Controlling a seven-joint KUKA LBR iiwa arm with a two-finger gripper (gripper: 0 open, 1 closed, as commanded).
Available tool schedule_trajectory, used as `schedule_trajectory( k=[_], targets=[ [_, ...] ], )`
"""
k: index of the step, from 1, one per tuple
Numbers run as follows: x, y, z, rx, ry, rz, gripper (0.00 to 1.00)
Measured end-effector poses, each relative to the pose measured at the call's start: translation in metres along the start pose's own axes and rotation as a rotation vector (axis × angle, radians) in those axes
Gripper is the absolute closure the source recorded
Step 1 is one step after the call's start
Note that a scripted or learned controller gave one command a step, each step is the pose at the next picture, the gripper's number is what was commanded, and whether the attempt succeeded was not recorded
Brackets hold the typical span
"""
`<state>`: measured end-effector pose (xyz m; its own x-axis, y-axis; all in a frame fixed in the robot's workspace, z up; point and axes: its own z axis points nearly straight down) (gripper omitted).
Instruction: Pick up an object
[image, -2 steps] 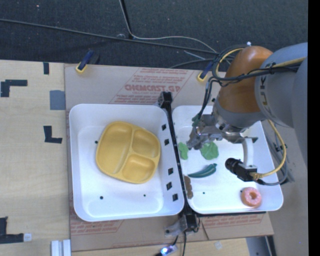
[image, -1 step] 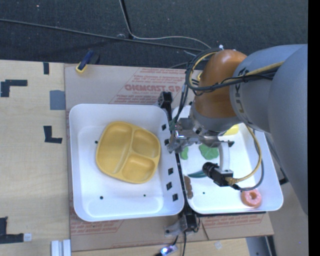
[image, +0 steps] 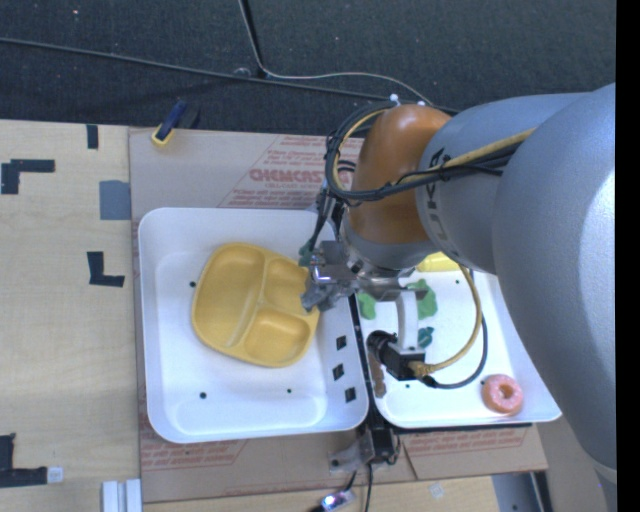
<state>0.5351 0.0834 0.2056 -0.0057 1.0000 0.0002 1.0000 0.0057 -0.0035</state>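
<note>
A yellow divided plate (image: 250, 305) lies tilted in the left white bin (image: 160, 330). My gripper (image: 318, 283) hangs low over the plate's right rim, close to the wall between the two bins. The orange band and grey wrist above it hide much of the right bin (image: 470, 415). In that bin a pink donut-shaped toy (image: 502, 394) lies near the front right corner. Green pieces (image: 424, 300) and a yellow object (image: 440, 264) show partly under the arm.
The bins sit on a cardboard sheet (image: 250, 170) on the wooden bench. A small blue and yellow tool (image: 170, 122) lies at the sheet's far left corner. A black and yellow cable (image: 440, 370) loops from the wrist over the right bin.
</note>
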Motion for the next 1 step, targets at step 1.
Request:
schedule_trajectory(
  k=[1],
  targets=[
    [-0.0023,0.0002,-0.0002,0.000,-0.001,0.003,0.00]
  ],
)
